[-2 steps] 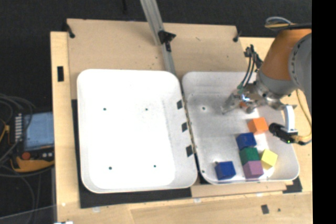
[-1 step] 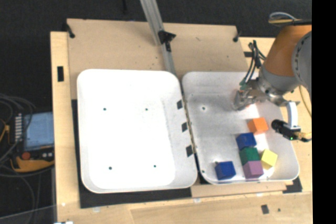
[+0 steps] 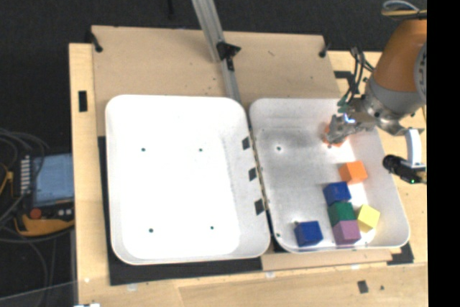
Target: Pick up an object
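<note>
Gripper, grip state impossible to tell, hovers over the right bin, far from the coloured blocks.

No lettering, label, brand or number is legible on anything in this camera view.

Tool over right bin, coloured blocks at its near corner

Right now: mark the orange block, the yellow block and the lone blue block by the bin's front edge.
orange block (image 3: pixel 353 171), camera view, top face.
yellow block (image 3: pixel 369 216), camera view, top face.
lone blue block (image 3: pixel 308 233), camera view, top face.
</note>
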Controlling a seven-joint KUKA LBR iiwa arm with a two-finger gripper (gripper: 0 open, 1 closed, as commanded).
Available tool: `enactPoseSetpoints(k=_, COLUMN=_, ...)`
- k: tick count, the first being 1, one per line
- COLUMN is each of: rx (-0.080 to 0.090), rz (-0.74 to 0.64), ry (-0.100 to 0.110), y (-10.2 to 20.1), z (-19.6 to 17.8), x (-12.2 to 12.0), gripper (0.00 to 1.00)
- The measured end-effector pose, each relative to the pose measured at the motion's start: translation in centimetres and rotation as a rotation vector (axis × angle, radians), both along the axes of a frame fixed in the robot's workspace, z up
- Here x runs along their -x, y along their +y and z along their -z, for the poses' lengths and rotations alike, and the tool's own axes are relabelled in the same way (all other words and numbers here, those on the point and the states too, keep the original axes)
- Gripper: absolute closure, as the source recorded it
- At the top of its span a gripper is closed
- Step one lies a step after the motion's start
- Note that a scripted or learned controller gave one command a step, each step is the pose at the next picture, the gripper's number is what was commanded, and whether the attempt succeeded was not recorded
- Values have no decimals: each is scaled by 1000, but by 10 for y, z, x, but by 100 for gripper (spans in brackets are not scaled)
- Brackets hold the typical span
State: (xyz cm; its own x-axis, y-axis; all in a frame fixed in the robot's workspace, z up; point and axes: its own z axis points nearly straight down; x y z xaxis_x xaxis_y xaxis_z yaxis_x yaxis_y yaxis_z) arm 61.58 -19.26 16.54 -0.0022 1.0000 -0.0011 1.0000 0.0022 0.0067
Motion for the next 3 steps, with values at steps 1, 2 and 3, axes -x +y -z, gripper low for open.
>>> enactPoseSetpoints(k=1, rx=2, rz=0, ry=-2, y=-11, z=-57, x=-4, gripper=100)
enactPoseSetpoints(k=2, rx=0, rz=-2, ry=3, y=-11, z=-70, x=-5, gripper=100)
enactPoseSetpoints(k=3, rx=-1, rz=-3, ry=6, y=39, z=-61, x=-2, gripper=100)
